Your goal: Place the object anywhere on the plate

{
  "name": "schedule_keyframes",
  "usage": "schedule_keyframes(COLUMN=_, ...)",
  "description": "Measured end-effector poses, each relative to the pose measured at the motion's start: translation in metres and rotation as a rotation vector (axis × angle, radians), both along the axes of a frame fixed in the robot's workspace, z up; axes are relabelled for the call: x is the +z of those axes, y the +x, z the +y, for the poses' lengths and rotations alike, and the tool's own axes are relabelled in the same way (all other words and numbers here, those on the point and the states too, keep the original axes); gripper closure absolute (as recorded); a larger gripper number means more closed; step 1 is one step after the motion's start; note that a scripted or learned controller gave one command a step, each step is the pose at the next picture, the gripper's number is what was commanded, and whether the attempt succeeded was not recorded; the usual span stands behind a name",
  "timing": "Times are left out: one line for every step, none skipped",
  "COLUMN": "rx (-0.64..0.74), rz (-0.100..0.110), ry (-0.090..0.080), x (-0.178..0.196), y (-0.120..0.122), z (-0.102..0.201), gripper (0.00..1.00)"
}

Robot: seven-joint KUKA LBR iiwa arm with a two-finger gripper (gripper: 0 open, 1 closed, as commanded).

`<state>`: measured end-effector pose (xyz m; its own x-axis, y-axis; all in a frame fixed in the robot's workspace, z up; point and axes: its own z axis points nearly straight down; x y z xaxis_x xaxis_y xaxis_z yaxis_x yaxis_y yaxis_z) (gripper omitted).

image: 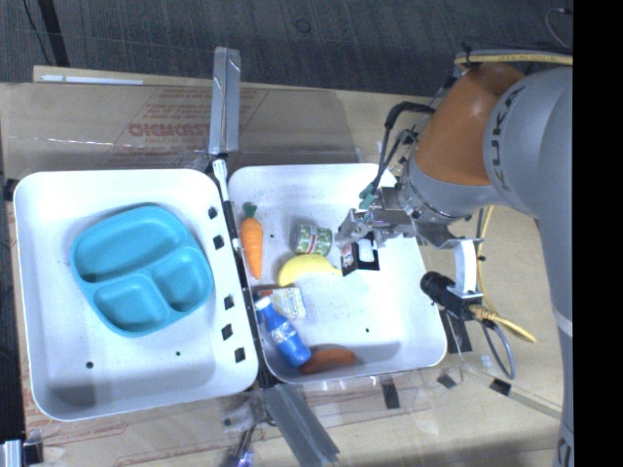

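Hovering mid-right of frame, hand (358,246), grip state unreadable, risks clipping banana (307,268) or can (313,237), far from plate (142,267)

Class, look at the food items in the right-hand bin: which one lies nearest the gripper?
The yellow banana. It lies just left of the gripper, while the carrot, the small can and the blue bottle lie farther off.
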<state>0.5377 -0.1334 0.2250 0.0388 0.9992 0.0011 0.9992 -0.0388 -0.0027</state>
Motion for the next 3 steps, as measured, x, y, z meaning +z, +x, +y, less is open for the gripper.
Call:
schedule_keyframes(rx=0.146, rz=0.001, ry=0.000, x=-0.034, y=-0.006, z=0.066, gripper=1.00)
schedule_keyframes(rx=0.115, rz=0.004, ry=-0.001, x=-0.035, y=-0.022, z=0.161, gripper=1.00)
schedule_keyframes(rx=0.339, rz=0.001, ry=-0.001, x=-0.058, y=0.015, z=0.234, gripper=1.00)
